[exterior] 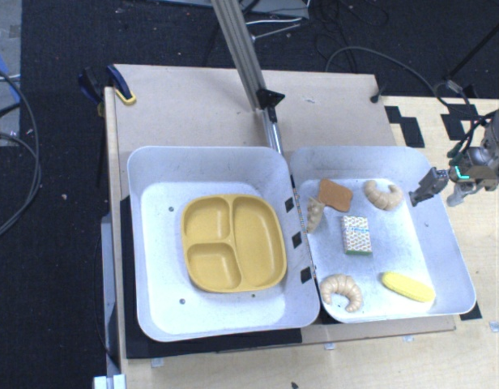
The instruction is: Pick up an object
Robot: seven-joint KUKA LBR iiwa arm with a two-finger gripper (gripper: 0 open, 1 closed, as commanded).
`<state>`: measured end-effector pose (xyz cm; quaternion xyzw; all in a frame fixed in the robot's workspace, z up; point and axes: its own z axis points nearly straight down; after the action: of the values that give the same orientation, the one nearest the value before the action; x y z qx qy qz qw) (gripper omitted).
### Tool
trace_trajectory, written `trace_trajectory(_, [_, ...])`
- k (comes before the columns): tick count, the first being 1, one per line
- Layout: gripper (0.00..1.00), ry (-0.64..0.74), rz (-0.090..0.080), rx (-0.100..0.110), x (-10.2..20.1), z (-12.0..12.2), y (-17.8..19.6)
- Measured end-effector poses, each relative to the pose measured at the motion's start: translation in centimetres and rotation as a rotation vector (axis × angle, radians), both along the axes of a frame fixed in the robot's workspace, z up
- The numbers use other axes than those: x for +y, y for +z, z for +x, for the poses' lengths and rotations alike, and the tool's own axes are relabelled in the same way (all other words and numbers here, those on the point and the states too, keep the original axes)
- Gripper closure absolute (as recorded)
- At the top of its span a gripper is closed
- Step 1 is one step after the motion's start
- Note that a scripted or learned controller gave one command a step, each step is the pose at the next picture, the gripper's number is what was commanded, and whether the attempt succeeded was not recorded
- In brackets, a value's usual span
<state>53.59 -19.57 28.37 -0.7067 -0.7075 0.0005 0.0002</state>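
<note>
The fingers point(428, 186) hung over the right bin's point(444, 241) right rim, near its far corner; whether they were parted I could not tell, and nothing sat between them. The nearest thing, a croissant point(382, 194), lay just inside by the far edge. Best to centre above it, then descend square.
</note>
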Motion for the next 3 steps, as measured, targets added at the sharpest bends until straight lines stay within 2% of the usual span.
trace_trajectory(1, [0.0, 0.0, 0.0, -0.001, 0.0, 0.0, 0.0])
trace_trajectory(2, [0.0, -0.002, 0.001, 0.003, -0.5, 0.2, -4.4])
trace_trajectory(3, [0.0, -0.002, 0.002, 0.005, -0.4, -0.9, -9.8])
